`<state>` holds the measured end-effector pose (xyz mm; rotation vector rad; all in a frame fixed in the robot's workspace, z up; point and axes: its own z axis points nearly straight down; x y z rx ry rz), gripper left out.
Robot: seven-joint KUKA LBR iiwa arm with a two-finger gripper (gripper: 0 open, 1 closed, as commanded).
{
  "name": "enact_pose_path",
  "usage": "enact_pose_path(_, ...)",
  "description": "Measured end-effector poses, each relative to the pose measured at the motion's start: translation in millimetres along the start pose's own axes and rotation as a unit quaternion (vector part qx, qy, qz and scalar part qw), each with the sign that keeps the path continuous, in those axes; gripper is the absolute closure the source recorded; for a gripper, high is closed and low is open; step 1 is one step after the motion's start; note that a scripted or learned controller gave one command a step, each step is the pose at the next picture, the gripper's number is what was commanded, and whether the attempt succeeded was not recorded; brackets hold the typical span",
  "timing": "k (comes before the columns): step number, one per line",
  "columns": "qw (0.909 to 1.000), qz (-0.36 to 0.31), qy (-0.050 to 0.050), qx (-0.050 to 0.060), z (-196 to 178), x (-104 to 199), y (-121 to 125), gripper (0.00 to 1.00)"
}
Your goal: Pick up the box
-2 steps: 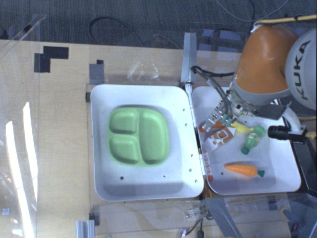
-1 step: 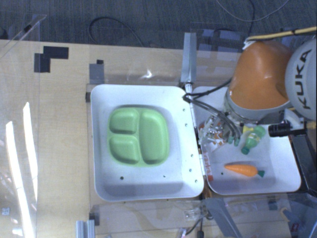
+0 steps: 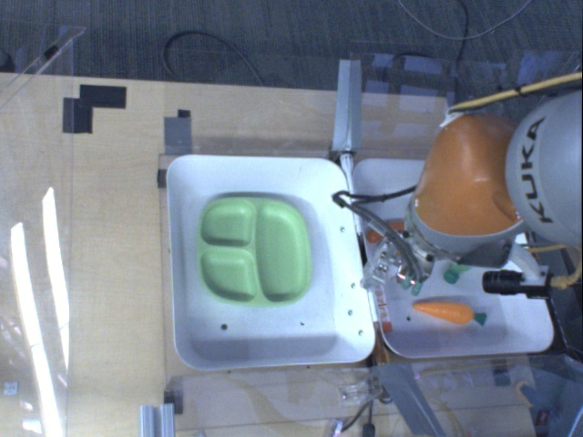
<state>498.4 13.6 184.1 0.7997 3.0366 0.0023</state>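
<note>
The arm's orange and grey wrist hangs over the right bin [image 3: 515, 333] and hides most of it. My gripper [image 3: 390, 269] points down near that bin's left wall. A narrow red and white thing [image 3: 382, 314], possibly the box, lies along the left wall just below the gripper. A red-orange bit [image 3: 373, 236] of what may be the same thing shows just above the gripper. I cannot tell whether the gripper touches it.
An orange toy carrot [image 3: 444, 312] with a green tip lies in the right bin's front part. The left bin [image 3: 273, 349] holds a green divided plate [image 3: 255, 250]. A metal post [image 3: 346, 107] stands behind the gap between the bins. Black cables loop from the wrist.
</note>
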Motion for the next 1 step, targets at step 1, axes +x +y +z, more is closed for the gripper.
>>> enact_pose_path(1,1.0,0.003,-0.001,-0.001,-38.5,-29.2,34.1,1.0)
